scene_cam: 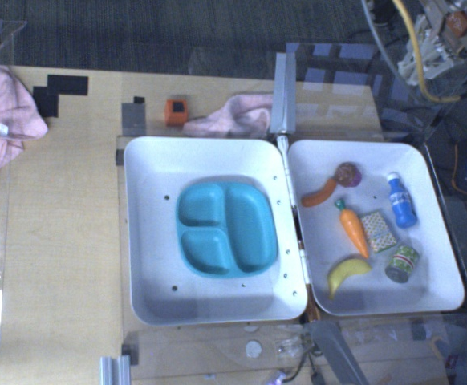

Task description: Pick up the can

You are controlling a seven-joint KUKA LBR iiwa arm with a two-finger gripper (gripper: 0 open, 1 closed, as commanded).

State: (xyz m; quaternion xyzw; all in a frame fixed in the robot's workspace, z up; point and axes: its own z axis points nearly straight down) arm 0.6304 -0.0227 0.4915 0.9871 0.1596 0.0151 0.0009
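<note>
Near the right bin's front right corner, the can lies tilted, just beside a patterned packet and a banana. Well behind that bin hangs the gripper; whether it is wide or narrow cannot be told. A good approach would descend over the can's far side, clear of the packet.

Smooth white plastic is seen in both bins, with a soft sheen. A glossy blue plastic tray is lit at its rims. The can looks metallic under a printed label. Pale matt wood is shown by the bench; pink cloth lies rumpled.
</note>
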